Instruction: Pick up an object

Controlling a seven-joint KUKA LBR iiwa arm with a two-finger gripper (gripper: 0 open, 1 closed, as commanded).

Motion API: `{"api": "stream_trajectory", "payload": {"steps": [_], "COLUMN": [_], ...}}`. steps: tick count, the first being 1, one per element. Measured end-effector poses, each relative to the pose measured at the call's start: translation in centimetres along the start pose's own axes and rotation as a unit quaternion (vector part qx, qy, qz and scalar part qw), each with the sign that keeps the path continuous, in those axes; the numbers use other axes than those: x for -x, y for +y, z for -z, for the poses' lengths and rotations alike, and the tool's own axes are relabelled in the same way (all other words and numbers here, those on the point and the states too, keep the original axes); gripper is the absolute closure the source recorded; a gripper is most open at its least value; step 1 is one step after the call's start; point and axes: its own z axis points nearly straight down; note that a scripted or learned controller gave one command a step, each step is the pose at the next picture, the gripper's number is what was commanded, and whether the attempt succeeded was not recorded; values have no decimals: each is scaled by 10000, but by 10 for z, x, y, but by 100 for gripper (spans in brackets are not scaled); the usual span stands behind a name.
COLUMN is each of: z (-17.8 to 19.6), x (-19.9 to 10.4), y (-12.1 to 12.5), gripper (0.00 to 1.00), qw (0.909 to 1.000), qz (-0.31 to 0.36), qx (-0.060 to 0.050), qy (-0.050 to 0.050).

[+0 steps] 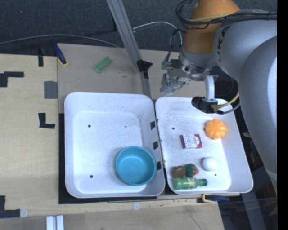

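My arm [252, 58] is a big rounded shell of smooth pale grey, bulking down the right side. Above my wrist sits a glossy orange band [207, 22], with dark cables [189, 6] looping over its top. Below it comes a grey metal collar, and then my hand [173, 85], a small cluster of silvery metal parts. A black fitting [204, 104] with a white bracket hangs just beside it.

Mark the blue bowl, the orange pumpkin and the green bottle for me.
blue bowl [135, 165], camera view, inside bottom of the bowl
orange pumpkin [216, 129], camera view, middle of its top
green bottle [189, 183], camera view, middle of its body
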Motion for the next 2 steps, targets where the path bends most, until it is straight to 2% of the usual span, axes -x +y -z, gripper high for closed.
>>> {"api": "stream_trajectory", "payload": {"steps": [2], "z": [-22], "x": [-103], "y": [-28], "gripper": [100], "qw": [10000], "qz": [-7], "qx": [-8], "qy": [-6]}}
